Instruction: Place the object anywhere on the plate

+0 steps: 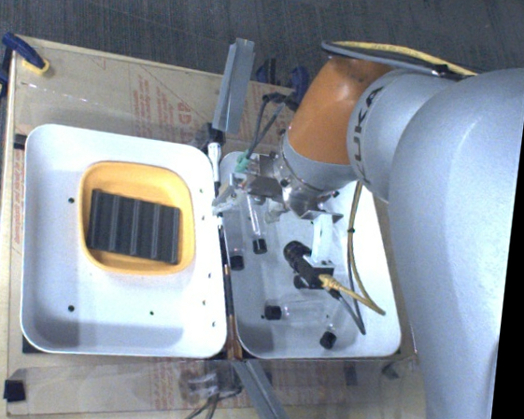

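The pincer (253, 220) is down low on the left side of the right bin, hard by the wall next to its neighbour. Whether it is open or closed I cannot tell from up here, and nothing visibly sits in it. The big grey arm (435, 177) looms over that whole side, and there's the first worry: it masks much of the bin floor, so a grab could close on nothing. The left bin (35, 300) carries the target and the right bin (378, 306) carries the goods. The ridge between them looks like a trap to me, since a low carry could clip it and knock the load free. The yellow plate (143, 177) sits mid-bin on the left with a dark ridged insert (136, 227), and a drop onto those ribs might bounce off. Smallest of all are the likely candidates for the object. A small black piece (272, 311) and a second black piece (327, 338) lie near the right bin's front edge, well apart from the pincer and tiny enough to squirt out of a squeeze.
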Controlling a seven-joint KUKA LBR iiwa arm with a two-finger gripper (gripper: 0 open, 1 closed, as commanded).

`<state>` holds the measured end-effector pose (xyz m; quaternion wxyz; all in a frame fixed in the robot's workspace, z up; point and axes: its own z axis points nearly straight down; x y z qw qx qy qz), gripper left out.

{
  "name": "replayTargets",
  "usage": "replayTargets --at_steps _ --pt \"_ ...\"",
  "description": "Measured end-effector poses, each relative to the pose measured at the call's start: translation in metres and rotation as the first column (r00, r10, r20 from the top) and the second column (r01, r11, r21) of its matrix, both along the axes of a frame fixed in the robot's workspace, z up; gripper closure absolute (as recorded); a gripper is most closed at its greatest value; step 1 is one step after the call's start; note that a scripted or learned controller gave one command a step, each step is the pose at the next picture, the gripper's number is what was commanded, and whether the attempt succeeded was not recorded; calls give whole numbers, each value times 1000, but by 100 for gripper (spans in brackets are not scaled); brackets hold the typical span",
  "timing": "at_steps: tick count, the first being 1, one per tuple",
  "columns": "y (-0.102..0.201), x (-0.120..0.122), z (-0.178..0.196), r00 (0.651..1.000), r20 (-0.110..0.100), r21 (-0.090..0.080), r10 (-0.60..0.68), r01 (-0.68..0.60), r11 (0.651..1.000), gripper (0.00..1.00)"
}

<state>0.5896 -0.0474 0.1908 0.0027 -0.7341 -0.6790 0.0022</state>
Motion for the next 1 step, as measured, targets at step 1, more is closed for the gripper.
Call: replayTargets --at_steps 1 --pt "63 21 1 960 6 -1 281 -281 960 0"
